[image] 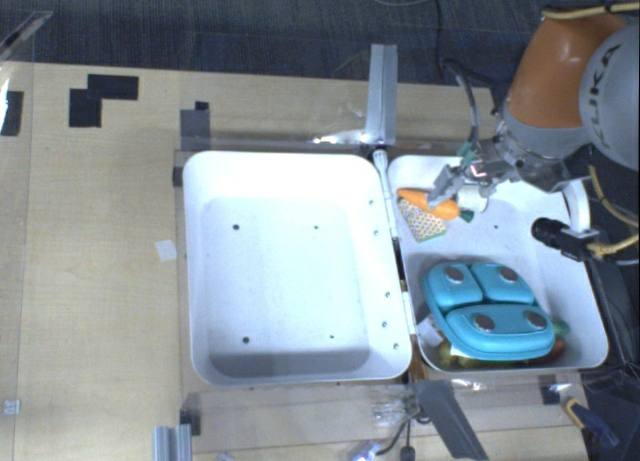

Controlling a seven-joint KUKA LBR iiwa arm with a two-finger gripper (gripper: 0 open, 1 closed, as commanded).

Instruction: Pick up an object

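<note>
In the right bin (580, 279) lie an orange carrot-like toy (437, 206) over a patterned beige piece (422, 223) near the far left corner. Two large teal lidded containers (487, 309) rest toward the front, with small yellow, green and red items half hidden under them. My gripper (462, 185) hangs at the bin's far side, just right of and above the orange toy, its tips close to the toy. Nothing shows between its fingers.
The left bin (285, 269) is a white tray with a few small dots on its floor. A metal post (383, 99) stands behind the divider between the bins. Black cables (570, 234) run along the right bin's right side.
</note>
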